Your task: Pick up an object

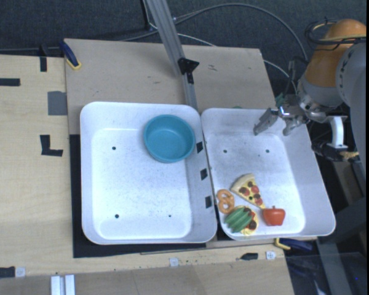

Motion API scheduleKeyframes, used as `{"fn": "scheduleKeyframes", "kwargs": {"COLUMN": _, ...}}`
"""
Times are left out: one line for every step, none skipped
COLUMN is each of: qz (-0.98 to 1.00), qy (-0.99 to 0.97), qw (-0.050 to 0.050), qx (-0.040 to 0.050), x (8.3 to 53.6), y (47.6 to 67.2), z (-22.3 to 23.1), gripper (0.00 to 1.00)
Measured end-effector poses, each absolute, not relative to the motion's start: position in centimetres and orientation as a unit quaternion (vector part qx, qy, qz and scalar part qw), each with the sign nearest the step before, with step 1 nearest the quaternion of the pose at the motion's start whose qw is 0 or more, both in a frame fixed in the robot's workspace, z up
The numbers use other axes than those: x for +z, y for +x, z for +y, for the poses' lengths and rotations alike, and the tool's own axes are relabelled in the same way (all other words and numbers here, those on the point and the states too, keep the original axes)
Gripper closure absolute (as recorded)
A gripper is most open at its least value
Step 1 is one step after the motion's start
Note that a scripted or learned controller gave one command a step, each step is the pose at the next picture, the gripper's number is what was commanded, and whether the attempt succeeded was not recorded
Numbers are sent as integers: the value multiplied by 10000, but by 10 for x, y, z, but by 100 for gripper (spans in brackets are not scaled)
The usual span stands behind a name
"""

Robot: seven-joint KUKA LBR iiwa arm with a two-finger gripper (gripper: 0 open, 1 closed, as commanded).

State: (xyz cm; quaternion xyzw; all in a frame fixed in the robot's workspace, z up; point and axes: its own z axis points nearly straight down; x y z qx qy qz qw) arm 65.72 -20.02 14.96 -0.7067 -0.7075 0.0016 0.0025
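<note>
The end effector hung wide open and empty over the right bin's far edge, while the pizza slice, pretzel and tomato sat bunched by its near edge.

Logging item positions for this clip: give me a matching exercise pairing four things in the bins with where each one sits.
Things:
1. round blue plastic bowl
2. red toy tomato
3. toy pizza slice with red dots
4. grey two-finger gripper

Places:
A. over the far edge of the right bin
B. far part of the left bin, by the divide
C. near end of the right bin, rightmost of the toy food
D. right bin, just beyond the brown toy pretzel and green toy

Pairs: 1-B, 2-C, 3-D, 4-A
</note>
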Motion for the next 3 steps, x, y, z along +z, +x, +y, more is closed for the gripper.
{"fn": "scheduleKeyframes", "kwargs": {"qz": -7074, "qy": -7068, "qw": 21, "qx": 14, "x": 99, "y": 652, "z": -191, "gripper": 0}}
{"fn": "scheduleKeyframes", "kwargs": {"qz": -7075, "qy": -7067, "qw": 0, "qx": 4, "x": 112, "y": 653, "z": -191, "gripper": 100}}
{"fn": "scheduleKeyframes", "kwargs": {"qz": -7072, "qy": -7070, "qw": -20, "qx": -12, "x": 175, "y": 651, "z": -191, "gripper": 100}}
